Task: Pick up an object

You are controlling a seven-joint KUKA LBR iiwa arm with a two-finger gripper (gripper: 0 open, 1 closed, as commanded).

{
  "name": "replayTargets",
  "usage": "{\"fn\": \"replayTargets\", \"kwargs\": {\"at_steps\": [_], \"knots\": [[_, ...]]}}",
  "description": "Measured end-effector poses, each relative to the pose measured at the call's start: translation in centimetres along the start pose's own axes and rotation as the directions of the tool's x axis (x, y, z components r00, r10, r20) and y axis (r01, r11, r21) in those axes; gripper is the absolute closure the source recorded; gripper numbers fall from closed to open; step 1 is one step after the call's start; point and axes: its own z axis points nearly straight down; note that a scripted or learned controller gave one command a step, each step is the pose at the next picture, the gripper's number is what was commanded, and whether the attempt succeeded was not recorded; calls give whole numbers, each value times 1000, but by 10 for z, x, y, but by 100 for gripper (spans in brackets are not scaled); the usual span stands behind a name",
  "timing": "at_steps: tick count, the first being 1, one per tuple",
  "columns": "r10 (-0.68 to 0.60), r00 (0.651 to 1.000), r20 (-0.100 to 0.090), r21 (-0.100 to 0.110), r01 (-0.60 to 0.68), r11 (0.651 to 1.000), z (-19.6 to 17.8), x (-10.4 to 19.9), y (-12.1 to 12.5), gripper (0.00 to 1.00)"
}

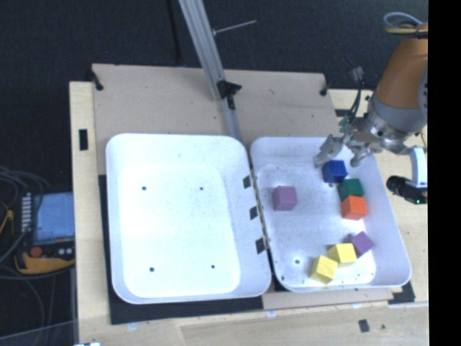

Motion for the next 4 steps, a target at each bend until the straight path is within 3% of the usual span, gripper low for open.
{"fn": "replayTargets", "kwargs": {"at_steps": [1,3,4], "knots": [[-1,1000,1,1,1,1000,0,0,0,0],[3,1000,0,4,-3,1000,90,-8,1,0],[4,1000,1,-2,-4,1000,113,-8,2,0]]}}
